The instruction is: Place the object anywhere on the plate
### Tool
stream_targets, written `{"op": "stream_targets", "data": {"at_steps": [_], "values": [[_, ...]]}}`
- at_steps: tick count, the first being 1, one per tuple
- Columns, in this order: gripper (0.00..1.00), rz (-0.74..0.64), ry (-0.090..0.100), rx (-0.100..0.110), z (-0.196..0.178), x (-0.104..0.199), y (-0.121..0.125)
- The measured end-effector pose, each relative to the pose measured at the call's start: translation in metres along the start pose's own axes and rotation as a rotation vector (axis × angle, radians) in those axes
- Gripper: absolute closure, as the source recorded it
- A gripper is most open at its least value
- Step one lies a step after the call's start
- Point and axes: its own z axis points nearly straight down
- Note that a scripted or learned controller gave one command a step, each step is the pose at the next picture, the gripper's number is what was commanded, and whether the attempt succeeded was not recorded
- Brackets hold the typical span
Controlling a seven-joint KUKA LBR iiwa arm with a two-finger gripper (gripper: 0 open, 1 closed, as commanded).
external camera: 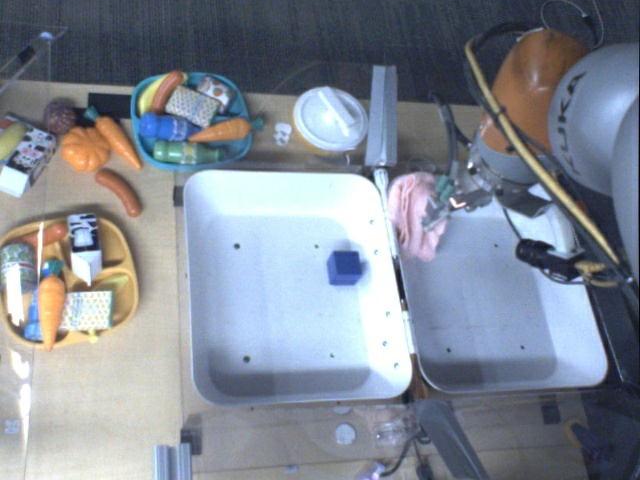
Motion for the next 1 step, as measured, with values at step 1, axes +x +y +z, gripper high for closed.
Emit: {"op": "stream_targets", "data": {"at_steps": [1], "values": [[1.00,-0.008,0.001,-0.001,-0.0400,0.0009,0.0021]]}}
